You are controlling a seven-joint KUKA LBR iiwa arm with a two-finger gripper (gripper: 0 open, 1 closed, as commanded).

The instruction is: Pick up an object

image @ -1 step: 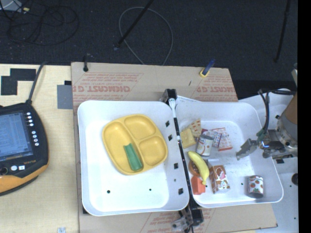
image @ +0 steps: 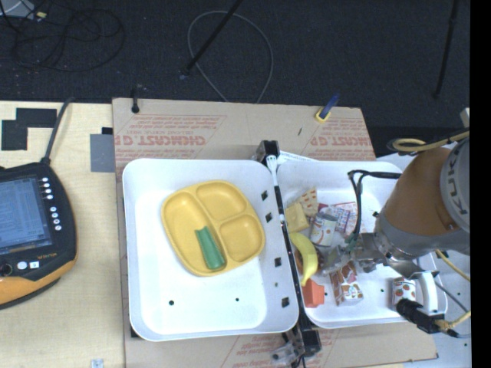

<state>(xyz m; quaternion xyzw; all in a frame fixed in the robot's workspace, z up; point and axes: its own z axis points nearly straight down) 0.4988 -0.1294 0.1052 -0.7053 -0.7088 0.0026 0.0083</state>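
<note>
arm [image: 418, 205] low over right bin [image: 383, 319] — reaching into the clutter | gripper [image: 354, 253] among packets; grip state unclear | banana [image: 305, 256] near divider — likely target | tray [image: 212, 226] in left bin

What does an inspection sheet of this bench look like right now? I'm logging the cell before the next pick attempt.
Surface: two white bins side by side, left bin, right bin, on cardboard.
Job's things: banana, packets and small items piled in right bin.
Clutter: yellow divided plate holding green object, in left bin.
Pincer: low over the right bin pile; finger state unclear.
Cables: black cables on dark floor.
Surroundings: teach pendant at left.
</note>
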